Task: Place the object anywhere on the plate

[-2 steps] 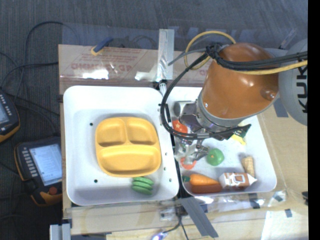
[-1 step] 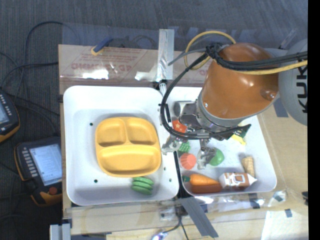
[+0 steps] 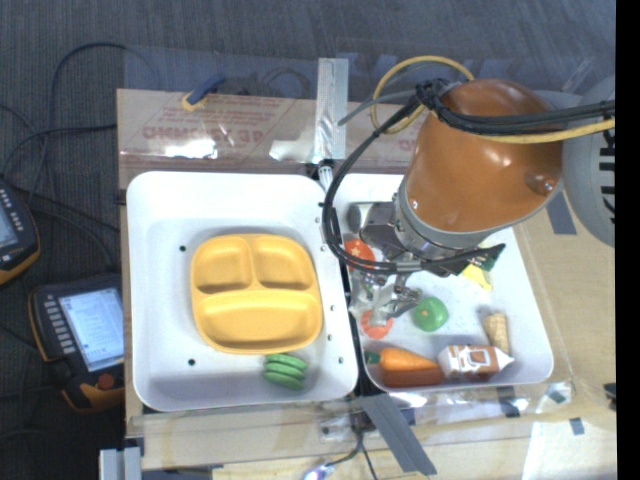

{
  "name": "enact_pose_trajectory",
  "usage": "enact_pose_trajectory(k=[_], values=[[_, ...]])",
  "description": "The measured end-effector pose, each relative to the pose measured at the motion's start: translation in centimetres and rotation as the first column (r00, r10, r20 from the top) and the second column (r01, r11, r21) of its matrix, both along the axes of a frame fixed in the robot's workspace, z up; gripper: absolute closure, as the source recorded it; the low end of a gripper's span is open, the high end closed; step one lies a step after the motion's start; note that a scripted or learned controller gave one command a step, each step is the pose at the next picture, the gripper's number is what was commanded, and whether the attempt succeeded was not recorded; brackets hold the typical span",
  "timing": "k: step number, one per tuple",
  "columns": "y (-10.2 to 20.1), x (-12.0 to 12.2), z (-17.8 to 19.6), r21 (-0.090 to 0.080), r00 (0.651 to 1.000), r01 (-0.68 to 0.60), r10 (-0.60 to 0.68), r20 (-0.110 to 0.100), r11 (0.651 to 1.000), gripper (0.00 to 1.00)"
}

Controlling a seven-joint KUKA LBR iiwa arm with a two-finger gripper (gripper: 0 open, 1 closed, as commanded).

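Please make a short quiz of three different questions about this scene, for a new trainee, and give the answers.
1. True or false: the yellow plate lies in the left bin.
2. Which thing lies nearest the carrot? A) milk carton B) green ridged toy C) tablet
3. Fill in: the end effector is above the ____ bin.

Key: 1 true; 2 A; 3 right.

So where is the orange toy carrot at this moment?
The orange toy carrot lies in the right white bin, near its front edge, just left of the small milk carton and below the green ball.
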State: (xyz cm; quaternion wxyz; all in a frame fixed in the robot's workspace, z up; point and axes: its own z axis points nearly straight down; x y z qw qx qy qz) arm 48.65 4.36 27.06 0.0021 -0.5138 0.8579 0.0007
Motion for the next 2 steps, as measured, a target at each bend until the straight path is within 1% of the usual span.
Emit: enact_pose_trajectory(k=[1, 2], values=[[0.01, 0.0, 0.0, 0.0, 1.0, 0.0, 0.0, 0.0, 1.0, 0.0], [0.07, 0.09, 0.87, 0.001, 1.0, 0.002, -0.002, 0.001, 1.0, 1.0]])
